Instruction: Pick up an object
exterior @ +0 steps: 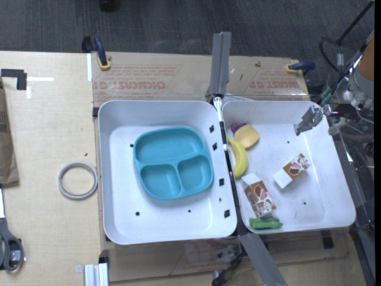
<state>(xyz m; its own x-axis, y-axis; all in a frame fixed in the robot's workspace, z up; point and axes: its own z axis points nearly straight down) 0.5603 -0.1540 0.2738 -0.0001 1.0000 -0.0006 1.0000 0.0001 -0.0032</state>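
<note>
The right bin [315, 210] holds a yellow banana [239, 158] against its left wall, a yellow rounded piece [247, 137] with a purple item [236, 127] behind it, two small white-and-brown cartons [259, 198] [292, 170], and a green piece [265, 223] near the front. My gripper [309, 120] hangs over the bin's upper right corner, above the white floor and apart from every object. Nothing sits between its fingers.
The left bin [113, 207] carries a blue three-compartment plate [173, 162]. A grey tape ring [78, 180] and scissors [10, 252] lie on the bench to the left. A metal divider post [219, 64] rises between the bins. Cables [345, 58] and frame parts crowd the right side.
</note>
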